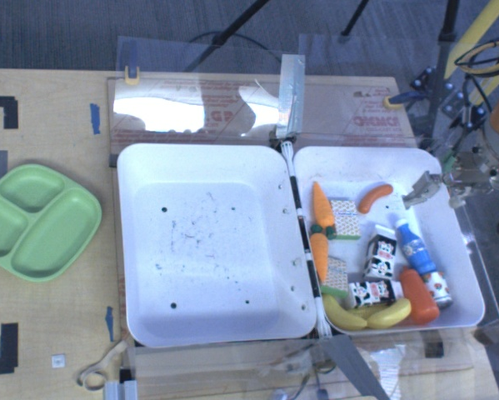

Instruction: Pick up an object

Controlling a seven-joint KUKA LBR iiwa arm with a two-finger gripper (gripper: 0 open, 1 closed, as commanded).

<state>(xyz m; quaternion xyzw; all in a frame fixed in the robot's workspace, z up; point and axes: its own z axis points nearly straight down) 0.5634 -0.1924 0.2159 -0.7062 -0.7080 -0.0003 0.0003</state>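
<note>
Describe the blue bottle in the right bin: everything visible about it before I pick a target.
The blue bottle looks like plastic: a white cap at its upper end, a blue body, and a white lower part with red marking. It lies on its side in the right bin, slanting from upper left to lower right. Its lower end lies against the red-orange item, and a black-and-white carton sits just to its left. The gripper is above it in the view, apart from it.

A pale wooden desk point(57, 107) carries a green sectioned plate point(39, 221) at the left. Blue tape strips point(94, 117) mark its surface. Beyond lies dark grey carpet point(149, 7), crossed by black stand legs point(257, 7).
</note>
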